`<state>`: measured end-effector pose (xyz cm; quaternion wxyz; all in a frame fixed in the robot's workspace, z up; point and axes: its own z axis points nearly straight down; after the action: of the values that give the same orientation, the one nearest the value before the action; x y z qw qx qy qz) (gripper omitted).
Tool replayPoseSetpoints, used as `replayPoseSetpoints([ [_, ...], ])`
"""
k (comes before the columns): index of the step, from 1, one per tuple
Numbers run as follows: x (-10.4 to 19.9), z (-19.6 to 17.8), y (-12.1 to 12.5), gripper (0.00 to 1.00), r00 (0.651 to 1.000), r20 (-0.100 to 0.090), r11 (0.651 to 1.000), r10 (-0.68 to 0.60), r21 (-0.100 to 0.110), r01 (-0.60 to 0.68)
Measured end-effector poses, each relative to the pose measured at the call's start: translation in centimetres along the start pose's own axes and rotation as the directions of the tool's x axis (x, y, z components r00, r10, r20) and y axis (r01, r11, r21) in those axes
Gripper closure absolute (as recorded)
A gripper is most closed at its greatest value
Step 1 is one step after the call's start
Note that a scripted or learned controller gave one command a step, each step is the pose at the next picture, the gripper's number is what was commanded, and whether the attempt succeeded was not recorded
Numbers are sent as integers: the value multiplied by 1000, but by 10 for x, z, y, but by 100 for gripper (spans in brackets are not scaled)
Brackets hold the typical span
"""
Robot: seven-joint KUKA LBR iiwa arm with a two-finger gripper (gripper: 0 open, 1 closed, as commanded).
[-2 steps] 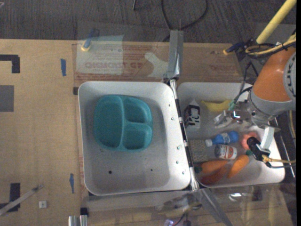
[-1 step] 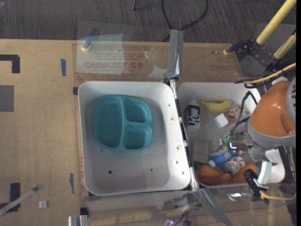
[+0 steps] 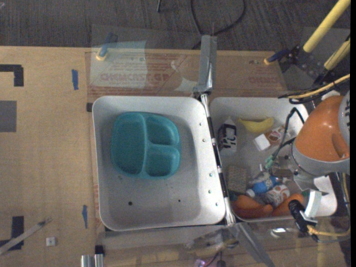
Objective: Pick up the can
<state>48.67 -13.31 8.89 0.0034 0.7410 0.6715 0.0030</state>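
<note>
Bench seen from above in the camera view, with two white bins side by side. The left bin point(image 3: 105, 166) holds a teal plate point(image 3: 146, 144). The right bin point(image 3: 219, 105) is crowded, and a yellow banana point(image 3: 257, 124) lies near its far wall; the places that follow are given from that banana.

The can point(image 3: 276, 194), as best it can be made out, is a small red-and-white cylinder lying on its side. It sits well toward the near wall from the banana and slightly to the right. Its long axis seems to run roughly left to right with a slight tilt, but clutter blurs its outline. A blue-and-white item point(image 3: 259, 187) touches it on the left, and orange items point(image 3: 251, 206) lie just nearer the near wall.

The arm point(image 3: 321, 133), grey with an orange band, reaches in to the right of the banana. Its gripper point(image 3: 282, 170) hangs between the banana and the can, just on the banana side of the can and almost above it. The wrist hides the tip, so whether the gripper is spread or closed cannot be told, and nothing is seen held in it.

Judging from this, the coming move is a short shift toward the near wall, then a descent, closing across the can's narrow width.
</note>
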Motion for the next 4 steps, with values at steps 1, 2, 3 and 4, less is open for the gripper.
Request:
replayPoseSetpoints([
  [1, 15, 0, 65, 0, 1000, 2, 1000, -22, -2, 22],
  [2, 4, 1, 63, 0, 993, -1, 993, 121, -1, -121],
  [3, -51, 3, 147, 0, 967, 1, 967, 253, 7, -253],
  [4, -50, -9, 149, 100, 969, 3, 969, 248, 4, -248],
])
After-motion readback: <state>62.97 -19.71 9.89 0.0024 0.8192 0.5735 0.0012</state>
